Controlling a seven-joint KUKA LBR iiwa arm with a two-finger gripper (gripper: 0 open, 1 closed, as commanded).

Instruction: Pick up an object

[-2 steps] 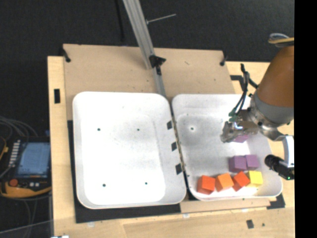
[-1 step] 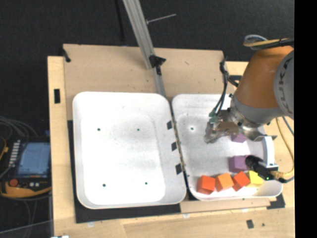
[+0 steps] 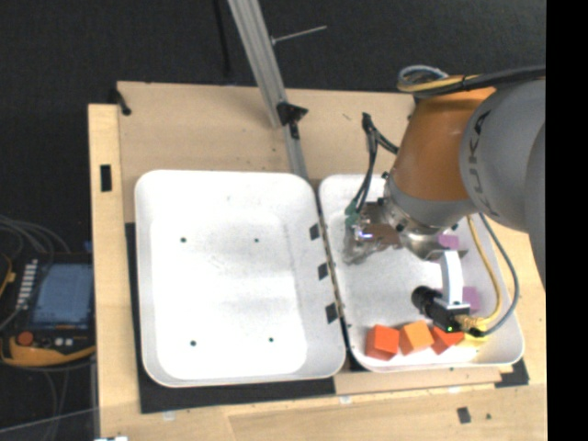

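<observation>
A: Right bin (image 3: 367, 196), contents?
B: Orange blocks (image 3: 404, 340) in a row along the near wall; purple pieces (image 3: 470, 296) at right, partly hidden behind the arm (image 3: 478, 145).
A: End effector (image 3: 366, 237)?
B: Low over the far-left part of the right bin, close to the divide. Fingers too blurred and tangled with cables to read; cannot tell whether wide or narrow. Nothing visibly held.
A: Left bin (image 3: 156, 200)?
B: White floor, a few dark dots.
A: Table (image 3: 184, 108)?
B: Tan board, cut off at right.

The grey arm (image 3: 501, 145) above the end effector (image 3: 367, 237) carries dark lettering, partly cut off; "UK" is all I can read.
</observation>
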